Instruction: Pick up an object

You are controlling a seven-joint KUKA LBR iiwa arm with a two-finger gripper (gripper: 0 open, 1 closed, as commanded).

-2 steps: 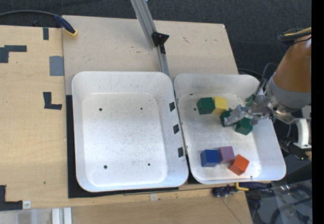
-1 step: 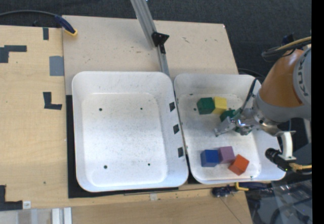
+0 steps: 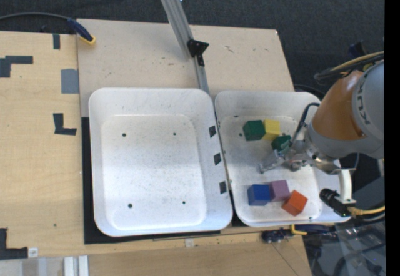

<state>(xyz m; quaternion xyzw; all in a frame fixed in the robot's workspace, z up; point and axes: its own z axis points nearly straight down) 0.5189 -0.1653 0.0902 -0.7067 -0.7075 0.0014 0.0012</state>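
The right bin (image 3: 250,101) holds several blocks. A green cube (image 3: 253,130) and a yellow cube (image 3: 272,127) sit side by side near its far part. A small dark green piece (image 3: 282,142) lies just below the yellow cube. Along the near wall are a blue cube (image 3: 259,194), a purple cube (image 3: 280,189) and an orange cube (image 3: 295,203). My gripper (image 3: 278,159) reaches in from the right and hangs low over the bin's middle, next to the dark green piece and above the blue and purple cubes. Whether it touches anything is unclear.
The left bin (image 3: 100,118) stands beside the right one, sharing a middle wall. A slanted metal rail (image 3: 181,15) runs down to the bins' far edge. The arm's orange band (image 3: 337,112) overhangs the right bin's right wall.
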